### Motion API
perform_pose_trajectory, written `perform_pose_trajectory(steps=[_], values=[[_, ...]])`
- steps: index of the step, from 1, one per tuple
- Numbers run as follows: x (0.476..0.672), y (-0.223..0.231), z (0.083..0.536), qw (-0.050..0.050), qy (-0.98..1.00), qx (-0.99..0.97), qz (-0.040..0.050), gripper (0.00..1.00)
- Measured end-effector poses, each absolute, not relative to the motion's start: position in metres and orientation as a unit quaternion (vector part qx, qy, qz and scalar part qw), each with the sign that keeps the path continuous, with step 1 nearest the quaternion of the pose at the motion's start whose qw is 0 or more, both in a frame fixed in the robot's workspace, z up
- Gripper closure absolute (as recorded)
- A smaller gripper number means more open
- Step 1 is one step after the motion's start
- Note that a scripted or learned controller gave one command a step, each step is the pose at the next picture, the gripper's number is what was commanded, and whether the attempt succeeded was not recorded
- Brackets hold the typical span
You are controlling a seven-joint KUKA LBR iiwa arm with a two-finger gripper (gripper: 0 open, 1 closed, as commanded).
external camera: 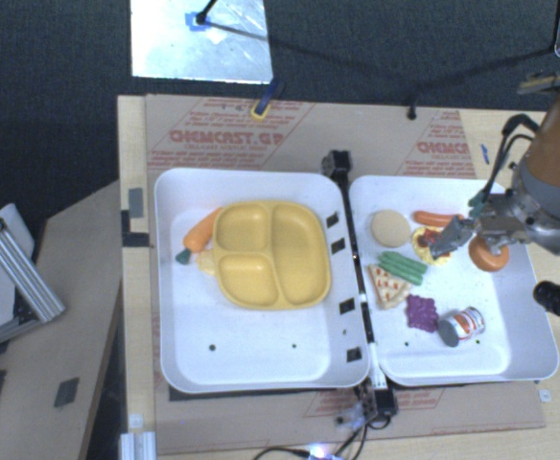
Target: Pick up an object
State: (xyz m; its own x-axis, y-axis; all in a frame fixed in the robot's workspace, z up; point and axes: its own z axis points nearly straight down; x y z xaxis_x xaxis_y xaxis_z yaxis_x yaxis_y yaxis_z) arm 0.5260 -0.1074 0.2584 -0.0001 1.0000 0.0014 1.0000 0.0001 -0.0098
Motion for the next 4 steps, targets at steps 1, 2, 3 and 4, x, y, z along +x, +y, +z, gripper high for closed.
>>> perform_pose_trajectory(steps=[1,2,3,4], values=[[0.528,-0.107,0.264,0.0,-0.708,-0.706,-0.0004,0.0],[0.535,-0.104,0.204,0.001,-0.708,-0.707,0.0009,0.0],[0.525,-0.104,0.156,0.002,-0.707,-0.707,0.0011,0.0],[0.527,-0.103,0.094,0.0,-0.707,-0.707,-0.0002,0.0]])
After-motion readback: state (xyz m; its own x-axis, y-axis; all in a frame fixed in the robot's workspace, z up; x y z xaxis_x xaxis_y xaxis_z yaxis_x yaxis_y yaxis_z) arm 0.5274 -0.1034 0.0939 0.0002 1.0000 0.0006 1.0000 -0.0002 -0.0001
